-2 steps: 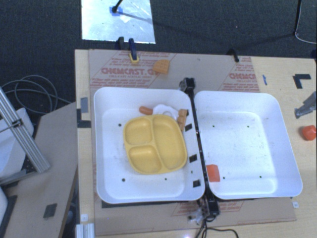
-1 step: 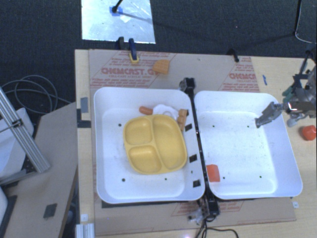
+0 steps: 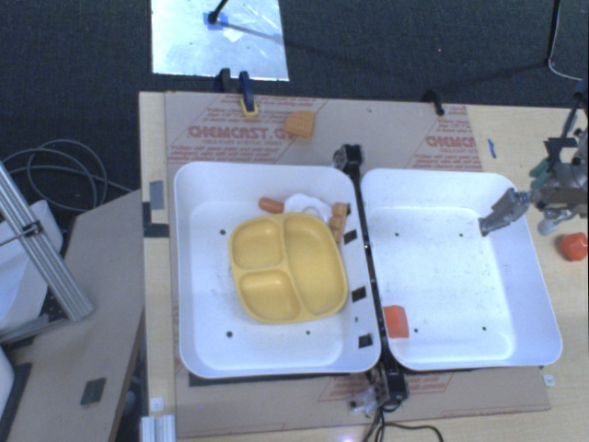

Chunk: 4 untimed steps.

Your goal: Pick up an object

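One small orange-red block (image 3: pixel 395 320) is the only thing sitting in the right-hand shallow white bin (image 3: pixel 515 339), and it looks like the easiest pick here. It's parked in the near-left corner of that bin, right up by the divider between the two bins. The two-finger gripper (image 3: pixel 502 214) is at the opposite side, hanging over the far-right edge of the same bin, so the block lies down and to the left of it in the camera view, well apart, basically a diagonal across the bin floor. As for the fingers: too small and blurry for me to say how far they're spread, and I can't make out anything between them.

The block looks squarish and chunky, no obvious long axis, so I'd guess approach angle doesn't matter much. Being close to the bin wall could make it awkward, though.

The left-hand white bin (image 3: pixel 198 274) is busier: a yellow three-compartment plastic plate (image 3: pixel 287 269) in the middle, a little orange sausage-shaped piece (image 3: pixel 271 205) just beyond its far rim, something white (image 3: pixel 304 205) beside that, and a small tan block (image 3: pixel 339 219) near the divider. All farther from the gripper than the orange-red block. There's also a tan chunk (image 3: pixel 299 123) out on the tabletop (image 3: pixel 386 132) behind the bins.
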Tool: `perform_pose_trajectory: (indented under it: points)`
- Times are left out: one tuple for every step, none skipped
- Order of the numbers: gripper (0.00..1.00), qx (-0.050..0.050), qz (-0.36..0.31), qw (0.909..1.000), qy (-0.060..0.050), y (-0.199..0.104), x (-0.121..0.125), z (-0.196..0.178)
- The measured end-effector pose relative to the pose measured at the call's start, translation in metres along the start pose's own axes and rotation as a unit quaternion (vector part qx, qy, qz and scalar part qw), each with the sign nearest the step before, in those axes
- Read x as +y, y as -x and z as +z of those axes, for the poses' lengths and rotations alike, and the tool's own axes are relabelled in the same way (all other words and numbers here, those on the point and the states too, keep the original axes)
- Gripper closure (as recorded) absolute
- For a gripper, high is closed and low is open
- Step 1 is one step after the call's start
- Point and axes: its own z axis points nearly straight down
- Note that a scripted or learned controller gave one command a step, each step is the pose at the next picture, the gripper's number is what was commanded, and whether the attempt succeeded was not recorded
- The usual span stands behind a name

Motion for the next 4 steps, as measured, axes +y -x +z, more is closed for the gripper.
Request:
perform_pose_trajectory:
  points:
    - [0.0, 0.0, 0.0, 1.0, 0.0, 0.0, 0.0, 0.0]
    - [0.0, 0.002, -0.006, 1.0, 0.001, -0.106, -0.001, -0.007]
    - [1.0, 0.001, -0.002, 1.0, 0.002, -0.1, -0.001, -0.018]
    - [0.0, 0.0, -0.002, 1.0, 0.002, -0.1, -0.001, -0.018]
